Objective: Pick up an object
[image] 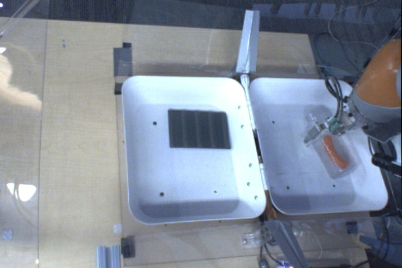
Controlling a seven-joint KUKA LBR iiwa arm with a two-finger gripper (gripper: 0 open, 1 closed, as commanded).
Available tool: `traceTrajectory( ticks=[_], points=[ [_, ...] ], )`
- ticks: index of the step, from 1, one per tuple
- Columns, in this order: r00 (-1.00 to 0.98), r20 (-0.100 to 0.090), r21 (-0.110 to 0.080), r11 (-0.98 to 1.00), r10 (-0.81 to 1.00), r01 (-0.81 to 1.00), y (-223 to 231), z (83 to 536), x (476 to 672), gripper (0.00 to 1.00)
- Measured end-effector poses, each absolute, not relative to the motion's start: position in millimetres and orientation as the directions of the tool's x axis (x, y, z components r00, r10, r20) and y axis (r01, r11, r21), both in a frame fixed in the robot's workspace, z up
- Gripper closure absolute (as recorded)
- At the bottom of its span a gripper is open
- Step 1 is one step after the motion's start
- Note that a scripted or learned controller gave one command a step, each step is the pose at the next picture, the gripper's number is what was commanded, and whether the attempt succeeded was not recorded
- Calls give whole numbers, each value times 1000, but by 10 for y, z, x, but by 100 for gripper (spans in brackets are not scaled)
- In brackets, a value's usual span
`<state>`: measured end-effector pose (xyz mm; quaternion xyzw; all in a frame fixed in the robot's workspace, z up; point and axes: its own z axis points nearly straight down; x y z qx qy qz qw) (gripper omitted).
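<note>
noted two white bins: the left bin [188, 198] carried a dark ribbed pad [198, 129] at its centre, well apart from the right bin [282, 198]. observed the arm [380, 88] over the right bin's far-right side. gripper [333, 127] hovered just above an orange object [334, 152] in clear wrapping; finger spread could not be told. judged risks: slipping on the glossy wrap, closing off-centre, pinching film alone, nudging it toward the bin wall.
</note>
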<state>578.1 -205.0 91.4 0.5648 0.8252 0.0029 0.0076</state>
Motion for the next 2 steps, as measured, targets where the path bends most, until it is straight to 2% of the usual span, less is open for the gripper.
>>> traceTrajectory(
  ticks=[1, 2],
  points=[
    [-364, -13, 20, 364, 931, 931, -2038, 1035, 5806, 100],
    [-365, -4, 7, 365, 931, 931, -1583, 1951, 6248, 100]
  ],
)
